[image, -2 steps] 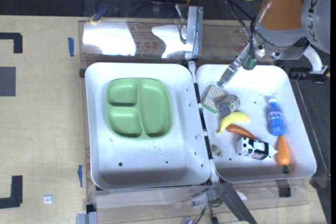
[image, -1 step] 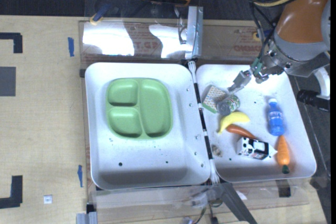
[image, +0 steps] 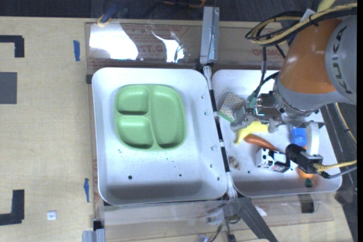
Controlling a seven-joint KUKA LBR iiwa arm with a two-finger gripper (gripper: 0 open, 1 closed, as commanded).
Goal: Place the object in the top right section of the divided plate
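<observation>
The green divided plate (image: 150, 116) lies in the left bin (image: 108, 173), with two small sections on its left side and one large section on its right. All three sections hold nothing. My gripper (image: 255, 115) hangs low in the right bin (image: 249, 181), just above a yellow banana (image: 248, 132) and beside a grey-green checkered sponge (image: 230, 105). An orange carrot (image: 264, 142) lies right of the banana. The wrist hides what sits directly under the gripper.
A blue-and-white item (image: 299, 136) rests at the right side of the right bin, and a small white, black and red object (image: 273, 162) lies near its front. The ridge between the bins (image: 218, 127) separates the gripper from the plate.
</observation>
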